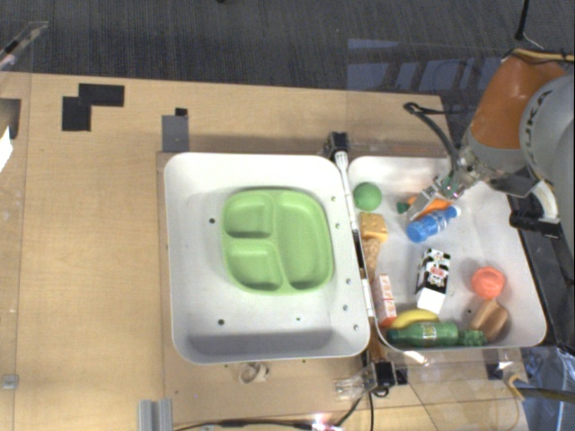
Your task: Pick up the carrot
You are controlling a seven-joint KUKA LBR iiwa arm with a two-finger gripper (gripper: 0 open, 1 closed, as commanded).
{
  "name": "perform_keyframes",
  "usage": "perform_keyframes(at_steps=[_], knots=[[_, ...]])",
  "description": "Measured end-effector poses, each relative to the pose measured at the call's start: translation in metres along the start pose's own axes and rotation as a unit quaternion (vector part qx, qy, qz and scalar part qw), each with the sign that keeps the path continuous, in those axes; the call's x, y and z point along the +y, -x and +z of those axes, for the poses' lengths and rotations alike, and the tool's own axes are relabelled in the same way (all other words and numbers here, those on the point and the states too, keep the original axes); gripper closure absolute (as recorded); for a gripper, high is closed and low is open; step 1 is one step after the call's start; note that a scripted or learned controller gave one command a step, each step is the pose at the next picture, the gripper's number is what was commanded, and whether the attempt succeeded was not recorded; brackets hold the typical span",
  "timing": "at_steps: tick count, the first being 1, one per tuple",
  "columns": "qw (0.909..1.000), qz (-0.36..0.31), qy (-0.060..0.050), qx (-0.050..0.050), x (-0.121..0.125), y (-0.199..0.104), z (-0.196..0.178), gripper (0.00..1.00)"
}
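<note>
- Arm (pixel 539 115): smooth, rounded grey shell.
- Wide orange band (pixel 505 97) just above the wrist.
- Gripper (pixel 446 187): small, pale metallic, at the arm's narrow end.
- Black cable (pixel 436 126) curving beside the wrist.

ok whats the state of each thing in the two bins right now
green sectioned plate: flat in left bin, nothing in it
orange carrot: lying in right bin, at the gripper
blue bottle: on its side
green ball: resting by the divider
green glass bottle: lying down
black-and-white carton: lying flat
</note>
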State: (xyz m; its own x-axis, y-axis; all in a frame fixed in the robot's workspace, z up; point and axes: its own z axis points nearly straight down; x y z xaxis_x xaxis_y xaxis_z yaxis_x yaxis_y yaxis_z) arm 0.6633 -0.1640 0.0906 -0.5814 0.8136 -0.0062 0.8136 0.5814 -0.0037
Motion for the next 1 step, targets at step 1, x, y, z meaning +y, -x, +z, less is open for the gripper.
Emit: perform_keyframes(at_steps=[1], knots=[[0.9999,-0.004,0.007,-0.007,0.0052,0.0015,-0.0139,1.00]])
